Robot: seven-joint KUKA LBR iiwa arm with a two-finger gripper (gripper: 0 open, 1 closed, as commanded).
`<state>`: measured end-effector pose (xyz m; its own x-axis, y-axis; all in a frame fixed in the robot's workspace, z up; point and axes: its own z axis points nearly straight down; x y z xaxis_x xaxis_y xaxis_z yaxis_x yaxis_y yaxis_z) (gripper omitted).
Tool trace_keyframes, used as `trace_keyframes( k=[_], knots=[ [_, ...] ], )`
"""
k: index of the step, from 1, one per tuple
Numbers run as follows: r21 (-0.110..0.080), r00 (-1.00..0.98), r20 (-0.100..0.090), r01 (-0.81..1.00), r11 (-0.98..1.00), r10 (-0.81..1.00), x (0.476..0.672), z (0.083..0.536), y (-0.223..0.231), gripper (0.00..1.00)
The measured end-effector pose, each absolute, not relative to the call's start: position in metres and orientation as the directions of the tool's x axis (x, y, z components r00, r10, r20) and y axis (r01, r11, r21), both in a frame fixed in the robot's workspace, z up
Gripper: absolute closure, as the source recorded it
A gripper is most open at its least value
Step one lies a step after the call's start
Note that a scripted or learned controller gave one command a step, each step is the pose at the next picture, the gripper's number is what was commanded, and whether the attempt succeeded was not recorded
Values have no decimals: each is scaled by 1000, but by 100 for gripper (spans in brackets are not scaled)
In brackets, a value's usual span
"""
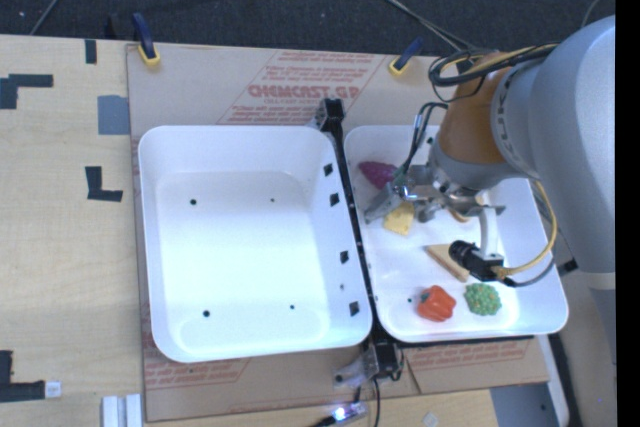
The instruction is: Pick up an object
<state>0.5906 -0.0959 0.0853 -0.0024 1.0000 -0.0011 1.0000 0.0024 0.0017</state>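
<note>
The right bin (520, 315) holds a purple piece (377, 172) near its far left corner, a yellow block (400, 221), a tan wedge (441, 257), a red pepper-like toy (436, 304) and a green broccoli-like toy (482, 299). My gripper (400, 200) hangs low over the bin's left part, right above the yellow block and just beside the purple piece. Its metal fingers (381, 205) point left toward the divider. Nothing is visibly lifted between them.
The left bin (160, 215) lies beside the right one, with a black clip strip (345, 215) along the shared edge. The grey arm with its orange band (475, 130) covers the right bin's far right side. Cables (520, 270) loop over the bin's right part.
</note>
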Motion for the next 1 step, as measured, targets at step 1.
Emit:
trace_keyframes(
  k=[1],
  knots=[
    [4,-2,-1,1000,2,1000,589,86,-97,0]
  ],
)
